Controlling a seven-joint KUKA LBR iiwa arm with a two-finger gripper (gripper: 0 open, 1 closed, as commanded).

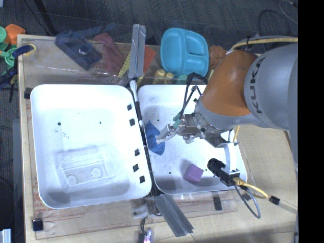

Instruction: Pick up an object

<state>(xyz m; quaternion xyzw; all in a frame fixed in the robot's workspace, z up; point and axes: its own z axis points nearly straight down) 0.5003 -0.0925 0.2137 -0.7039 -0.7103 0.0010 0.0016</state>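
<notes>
My gripper (164, 134) hangs low over the left part of the right bin (167, 103), its metal fingers pointing left. A blue object (152, 138) lies against the bin's left wall, right at the fingertips and partly under them. Whether the fingers are closed around it cannot be made out. A small purple block (193, 173) rests on the bin floor near the front, apart from the gripper. In the left bin (45, 135), a clear plastic tray (83, 168) lies toward the front.
The grey arm with its orange band (230, 87) covers the right bin's right side. Behind the bins sit a turquoise container (184, 52), a dark blue item (78, 48) and other clutter. A black divider with clips (135, 135) separates the bins.
</notes>
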